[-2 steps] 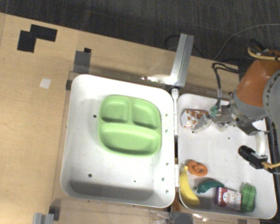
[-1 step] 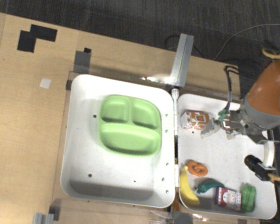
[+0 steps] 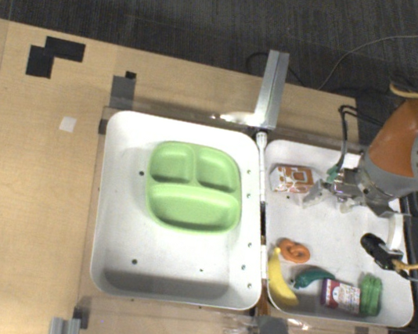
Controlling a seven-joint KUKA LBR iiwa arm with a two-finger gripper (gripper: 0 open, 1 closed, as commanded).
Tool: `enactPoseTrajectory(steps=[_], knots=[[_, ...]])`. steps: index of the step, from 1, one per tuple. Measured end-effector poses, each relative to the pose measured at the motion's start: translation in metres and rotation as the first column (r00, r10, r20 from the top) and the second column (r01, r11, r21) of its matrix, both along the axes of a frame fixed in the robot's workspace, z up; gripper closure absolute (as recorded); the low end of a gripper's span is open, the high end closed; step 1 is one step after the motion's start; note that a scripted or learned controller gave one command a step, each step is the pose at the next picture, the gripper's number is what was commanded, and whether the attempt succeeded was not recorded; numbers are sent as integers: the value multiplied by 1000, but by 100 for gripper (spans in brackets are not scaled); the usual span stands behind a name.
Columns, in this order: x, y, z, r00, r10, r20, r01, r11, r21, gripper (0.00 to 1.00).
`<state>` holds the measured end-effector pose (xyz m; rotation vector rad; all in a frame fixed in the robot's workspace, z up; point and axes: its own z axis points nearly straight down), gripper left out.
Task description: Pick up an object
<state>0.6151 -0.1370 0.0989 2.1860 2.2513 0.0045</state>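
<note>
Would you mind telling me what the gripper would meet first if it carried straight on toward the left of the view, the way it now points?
Probably the small red-and-white packet, lying just left of the gripper in the right bin. Height is unclear, so it might pass above it.

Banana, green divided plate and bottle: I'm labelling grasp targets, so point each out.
banana (image 3: 279, 277), camera view, middle of its curved body
green divided plate (image 3: 193, 186), camera view, central ridge
bottle (image 3: 340, 294), camera view, label

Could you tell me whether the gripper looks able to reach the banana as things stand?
Probably yes. The banana lies uncovered at the near left corner of the right bin, the same bin where the gripper is. The donut lies close beside it, and the bin wall crowds its left side.
</note>
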Motion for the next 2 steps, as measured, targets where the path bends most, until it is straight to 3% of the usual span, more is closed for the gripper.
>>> enactPoseTrajectory(steps=[1, 2], knots=[[-53, 21, 31, 991, -134, -1, 134, 991, 2, 0], [0, 27, 45, 1000, 11, 1, -11, 1000, 0, 0]])
